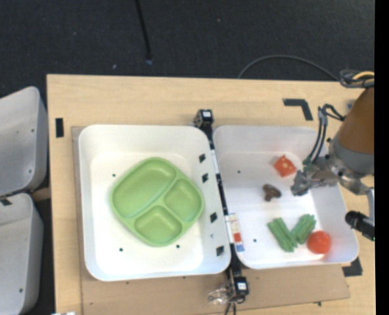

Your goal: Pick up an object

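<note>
Hovering over the right bin [247, 143], the arm [357, 130] comes in from the right with its jaws [301, 184] low inside the bin, between the orange-red block [284, 166] and the green pieces [292, 231]. Whether the jaws are spread or pressed together: cannot tell, the tip is a dark blur. Nothing visibly sits between them, so no grasp to report.

Step in hand, as a judgement: approach phase of the pick, target not yet committed. Nearest candidates are the small brown lump [271, 191], just left of the tip, and the orange-red block, up and to the left of it. The next move calls for centring over one item, descending to the bin floor and closing on it, then lifting clear.

Looks of the candidates: the brown lump is small, dark and irregular, lying alone on the white floor. The orange-red block is boxy, sitting apart from the rest. The green pieces are long, lying in a V, touching at the lower end. A red ball [319, 242] sits just beside them, near the bin's lower right corner.

Left bin [89, 176] holds a green divided plate [157, 201] with three compartments. Both bins rest on the wooden desk [135, 97].
</note>
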You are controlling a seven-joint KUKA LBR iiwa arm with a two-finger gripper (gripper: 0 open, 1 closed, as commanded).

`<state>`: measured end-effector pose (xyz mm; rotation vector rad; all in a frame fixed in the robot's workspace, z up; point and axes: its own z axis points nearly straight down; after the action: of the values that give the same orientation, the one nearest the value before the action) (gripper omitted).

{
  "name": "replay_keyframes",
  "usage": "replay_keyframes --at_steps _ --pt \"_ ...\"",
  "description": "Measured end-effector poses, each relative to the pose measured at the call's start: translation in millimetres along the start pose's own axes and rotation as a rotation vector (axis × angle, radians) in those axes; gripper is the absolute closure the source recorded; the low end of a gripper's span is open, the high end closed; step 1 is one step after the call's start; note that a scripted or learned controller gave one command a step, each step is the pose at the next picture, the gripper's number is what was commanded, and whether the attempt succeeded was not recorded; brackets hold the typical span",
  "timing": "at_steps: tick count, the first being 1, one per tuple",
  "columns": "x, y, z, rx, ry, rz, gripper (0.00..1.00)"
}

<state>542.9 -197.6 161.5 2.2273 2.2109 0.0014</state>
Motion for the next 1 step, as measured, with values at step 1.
replay_keyframes --at_steps 1 --pt "2.4 -7.6 -54.3 -0.004 -0.001 -0.007 1.00"
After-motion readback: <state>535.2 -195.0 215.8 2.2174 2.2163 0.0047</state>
